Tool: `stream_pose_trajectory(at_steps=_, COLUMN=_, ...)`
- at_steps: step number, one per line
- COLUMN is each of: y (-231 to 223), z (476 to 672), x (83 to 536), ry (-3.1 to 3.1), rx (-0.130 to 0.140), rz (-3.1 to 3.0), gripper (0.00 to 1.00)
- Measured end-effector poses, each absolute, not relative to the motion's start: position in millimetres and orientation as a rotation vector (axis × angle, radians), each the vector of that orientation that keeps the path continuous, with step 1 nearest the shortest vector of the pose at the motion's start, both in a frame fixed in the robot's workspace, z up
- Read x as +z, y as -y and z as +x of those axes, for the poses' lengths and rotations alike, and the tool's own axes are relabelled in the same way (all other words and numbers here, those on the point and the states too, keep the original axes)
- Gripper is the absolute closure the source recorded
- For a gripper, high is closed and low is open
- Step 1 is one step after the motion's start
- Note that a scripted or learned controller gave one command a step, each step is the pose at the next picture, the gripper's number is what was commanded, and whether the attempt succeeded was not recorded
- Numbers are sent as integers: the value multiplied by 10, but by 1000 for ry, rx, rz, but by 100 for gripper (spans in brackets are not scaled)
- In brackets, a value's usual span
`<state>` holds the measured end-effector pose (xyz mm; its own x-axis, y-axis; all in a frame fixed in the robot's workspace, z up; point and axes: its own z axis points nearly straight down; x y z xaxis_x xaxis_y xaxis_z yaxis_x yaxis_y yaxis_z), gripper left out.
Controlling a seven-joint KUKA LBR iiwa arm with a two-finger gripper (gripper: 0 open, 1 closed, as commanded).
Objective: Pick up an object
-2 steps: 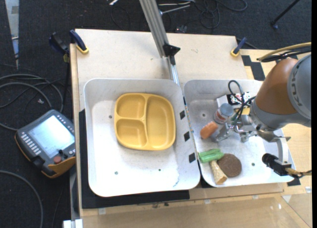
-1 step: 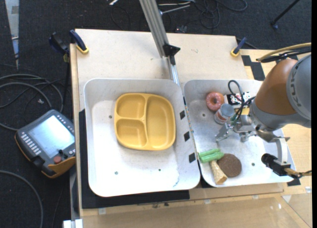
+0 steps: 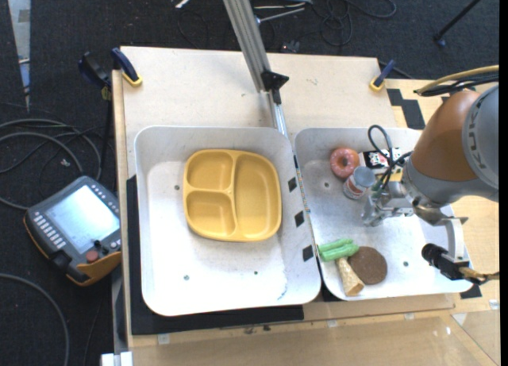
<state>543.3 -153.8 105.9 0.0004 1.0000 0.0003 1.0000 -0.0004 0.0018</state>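
Observation:
In the right bin [image 3: 413,237] lie a pink donut [image 3: 344,161], a small grey and red can [image 3: 356,184], a green piece [image 3: 336,248], a brown round disc [image 3: 369,264] and a tan wedge [image 3: 349,276]. My gripper [image 3: 379,210] hangs low over the middle of this bin, just right of and below the can and close to it. The orange wrist band [image 3: 444,142] and grey arm come in from the right. Nothing is visibly held.
The left bin [image 3: 159,269] holds a yellow divided plate [image 3: 232,195]. A metal pole [image 3: 248,31] slants down to the bins' shared back edge. A handheld control pendant [image 3: 73,229] lies on the floor to the left. Cables trail across the dark floor.

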Motion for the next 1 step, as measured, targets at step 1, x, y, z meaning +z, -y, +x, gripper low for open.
stream_pose_trajectory(at_steps=1, y=1525, z=5477, x=1692, ry=-2220, rx=5, rz=2214, gripper=100)
